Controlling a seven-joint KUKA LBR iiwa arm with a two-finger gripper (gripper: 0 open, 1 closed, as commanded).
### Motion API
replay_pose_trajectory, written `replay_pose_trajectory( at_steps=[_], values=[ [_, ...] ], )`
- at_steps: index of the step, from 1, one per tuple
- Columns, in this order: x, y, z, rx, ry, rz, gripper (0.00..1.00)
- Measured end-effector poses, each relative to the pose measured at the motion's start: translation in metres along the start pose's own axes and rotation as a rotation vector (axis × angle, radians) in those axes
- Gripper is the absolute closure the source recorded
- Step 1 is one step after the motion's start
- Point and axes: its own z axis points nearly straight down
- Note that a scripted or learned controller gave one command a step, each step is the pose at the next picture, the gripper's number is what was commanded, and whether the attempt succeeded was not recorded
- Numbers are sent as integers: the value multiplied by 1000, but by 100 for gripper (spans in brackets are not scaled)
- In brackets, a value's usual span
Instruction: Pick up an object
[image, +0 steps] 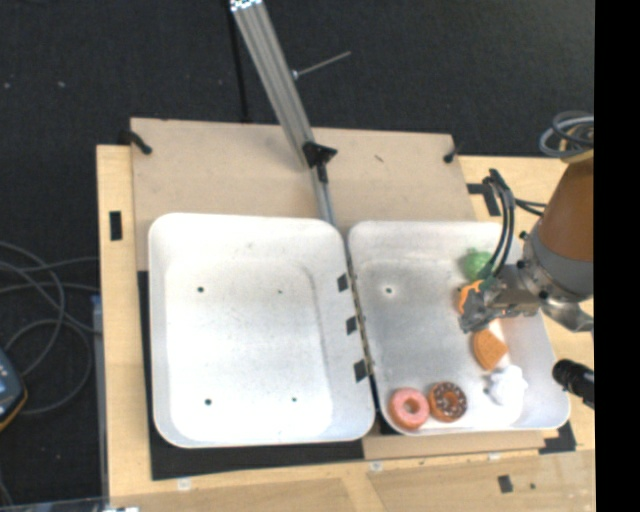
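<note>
— Where my arm (568, 225) reaches in from the right, what's under it?

— My gripper (480, 305) sits low over the right bin (400, 260), toward its right side. Whether it is wide, narrow or holding anything, I cannot tell; the dark metal there blurs together.

— What's closest to it?

— An orange piece (469, 296) shows right at the gripper's left edge, touching or overlapping it from this angle. I can't say it is gripped. Just above sits a green object (476, 264), and just below lies an orange-brown lump (490, 349).

— And the rest of that bin?

— Along the near edge, a pink doughnut (408, 407) and a dark sprinkled doughnut (447, 401) lie side by side, nearly touching. A white object (507, 384) sits to their right, near the bin's corner, below the orange-brown lump.

— The other bin?

— My left bin (250, 330) lies beside the right one, their rims meeting in the middle with small black clips (352, 325) along the seam.
</note>
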Motion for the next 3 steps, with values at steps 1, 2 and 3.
replay_pose_trajectory(
  at_steps=[1, 2, 3],
  values=[
    [26, 81, 49, 6, 0, -2, 100],
    [129, 85, 74, 4, 2, -8, 100],
    [126, 19, 73, 3, 0, 1, 100]
  ],
)
